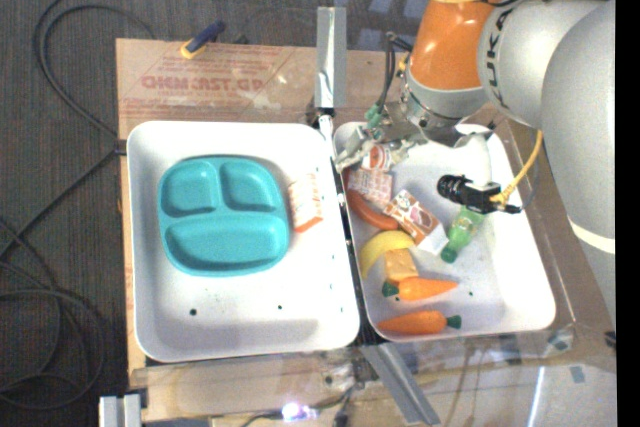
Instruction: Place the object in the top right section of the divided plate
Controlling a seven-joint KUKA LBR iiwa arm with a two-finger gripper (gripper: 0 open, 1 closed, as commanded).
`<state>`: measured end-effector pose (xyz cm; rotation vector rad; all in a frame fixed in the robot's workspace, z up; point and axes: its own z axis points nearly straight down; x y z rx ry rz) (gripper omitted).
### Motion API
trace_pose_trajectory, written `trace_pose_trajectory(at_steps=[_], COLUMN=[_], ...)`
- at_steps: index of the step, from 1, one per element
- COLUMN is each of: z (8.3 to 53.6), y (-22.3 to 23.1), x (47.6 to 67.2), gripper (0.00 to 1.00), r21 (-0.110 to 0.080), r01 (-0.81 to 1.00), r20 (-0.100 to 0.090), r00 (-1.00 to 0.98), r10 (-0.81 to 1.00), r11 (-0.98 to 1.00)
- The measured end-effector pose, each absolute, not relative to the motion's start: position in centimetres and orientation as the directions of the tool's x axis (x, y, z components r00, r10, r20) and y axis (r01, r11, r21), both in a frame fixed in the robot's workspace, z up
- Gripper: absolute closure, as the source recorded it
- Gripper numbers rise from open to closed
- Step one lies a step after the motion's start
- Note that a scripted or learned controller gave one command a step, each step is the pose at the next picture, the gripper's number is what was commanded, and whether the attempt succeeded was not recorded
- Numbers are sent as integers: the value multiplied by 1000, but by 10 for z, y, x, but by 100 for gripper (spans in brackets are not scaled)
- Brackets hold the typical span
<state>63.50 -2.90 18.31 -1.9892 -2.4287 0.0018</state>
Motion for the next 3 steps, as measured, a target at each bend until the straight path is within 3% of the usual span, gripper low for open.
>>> trace_pose_trajectory(at_steps=[1, 2, 3], z=[191, 183, 94], y=[-28, 43, 137], x=[635, 665, 656], gripper=[100, 100, 100], r21=[-4, -2, 10], r01=[980, 933, 978], r20=[2, 0, -1], r00=[-198, -359, -206], r10=[980, 933, 979], r11=[198, 359, 206])
